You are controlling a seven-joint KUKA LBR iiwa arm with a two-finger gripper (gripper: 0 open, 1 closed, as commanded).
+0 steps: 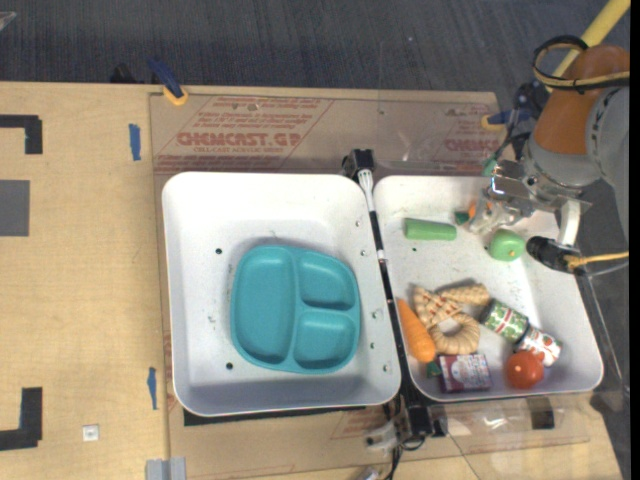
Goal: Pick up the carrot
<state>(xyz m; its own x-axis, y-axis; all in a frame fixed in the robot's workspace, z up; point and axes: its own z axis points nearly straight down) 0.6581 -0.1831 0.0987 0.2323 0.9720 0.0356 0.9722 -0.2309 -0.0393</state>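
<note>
Left bin [190, 268] held teal divided tray [296, 308]. Right bin [585, 353] held food clutter. Arm [570, 118] reached over its far right corner. Gripper [497, 211] hung there, grip state unclear. Carrot [415, 333] lay near bin's left wall, touching pretzel [455, 313], well apart from gripper.

One fixed camera looks down at a slant on both white bins [190, 268], arm [575, 108] entering from right.

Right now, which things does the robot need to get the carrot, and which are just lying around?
For the job:
carrot, near the right bin's left wall
hand, at that bin's far end

Just lying about:
teal tray in the left bin
green block
lime
tomato
can
</note>
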